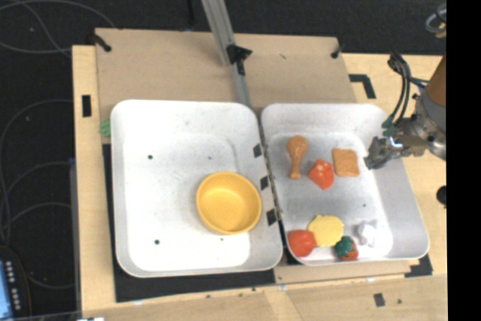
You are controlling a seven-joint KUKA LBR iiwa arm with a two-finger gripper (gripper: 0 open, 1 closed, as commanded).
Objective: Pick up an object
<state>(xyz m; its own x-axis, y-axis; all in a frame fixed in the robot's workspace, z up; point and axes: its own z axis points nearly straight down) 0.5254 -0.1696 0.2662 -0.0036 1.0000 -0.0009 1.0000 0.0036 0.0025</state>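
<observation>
Camera view from above: two white bins are seen side by side, the left bin bearing a yellow bowl, the right bin several small toys. At its right rim the gripper is poised, just beside a tan bread slice. For a clean pick, the gripper should be centred over the slice, clear of the red strawberry.

Right bin: drumstick, red strawberry, tan bread slice upper part; tomato, yellow piece near front wall. Left bin: yellow bowl, upright.
</observation>
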